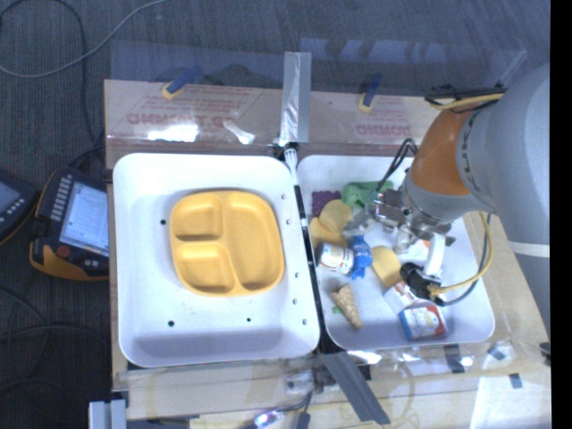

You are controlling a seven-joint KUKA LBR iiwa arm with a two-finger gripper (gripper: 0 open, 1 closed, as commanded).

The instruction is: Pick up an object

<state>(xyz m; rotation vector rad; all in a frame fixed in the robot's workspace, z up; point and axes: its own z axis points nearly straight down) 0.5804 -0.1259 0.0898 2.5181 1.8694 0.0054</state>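
Note:
My gripper (402, 229) hangs low over the middle of the right bin (474, 315), under the grey wrist and orange band. Right below and beside it lie a yellow wedge (384, 264) and a white can with a blue piece (344, 257). A yellow rounded toy (332, 217), a green toy (360, 190) and a purple piece (326, 199) sit to its left at the back. An ice cream cone (349, 304) lies near the front, and a red, white and blue carton (422, 320) at the front right.
The left bin (143, 329) holds a yellow divided plate (225, 242). A raised divider (304, 239) separates the two bins. A teach pendant (76, 226) lies off the bench to the left.

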